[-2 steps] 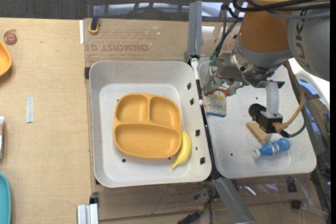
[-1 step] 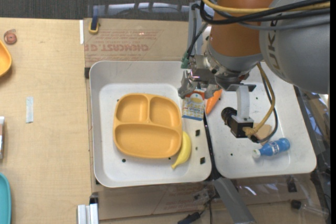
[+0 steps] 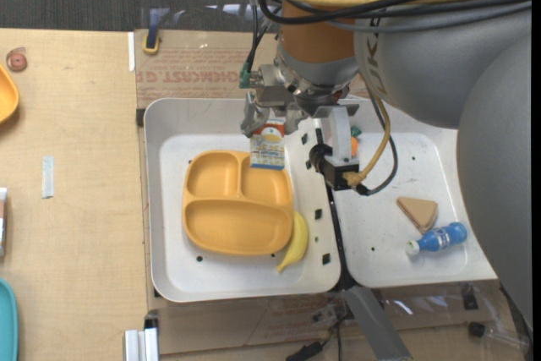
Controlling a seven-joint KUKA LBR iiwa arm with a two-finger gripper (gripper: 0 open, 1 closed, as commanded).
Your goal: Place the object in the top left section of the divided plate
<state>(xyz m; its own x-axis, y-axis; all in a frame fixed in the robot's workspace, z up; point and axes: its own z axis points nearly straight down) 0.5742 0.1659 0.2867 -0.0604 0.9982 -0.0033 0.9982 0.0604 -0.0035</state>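
The gripper (image 3: 269, 124), clamped on a small carton (image 3: 268, 148), hangs over the plate's (image 3: 238, 228) far right section, the target section lying just left.

A banana (image 3: 293, 243) lies in the left bin (image 3: 161, 207), tucked near its front right corner. Over in the right bin (image 3: 473, 266), a tan wedge (image 3: 418, 211) sits toward the front edge, with a blue bottle (image 3: 439, 238) lying on its side just beside it.

Glossy plastic plate (image 3: 238, 216), matt wood bench (image 3: 76, 182).
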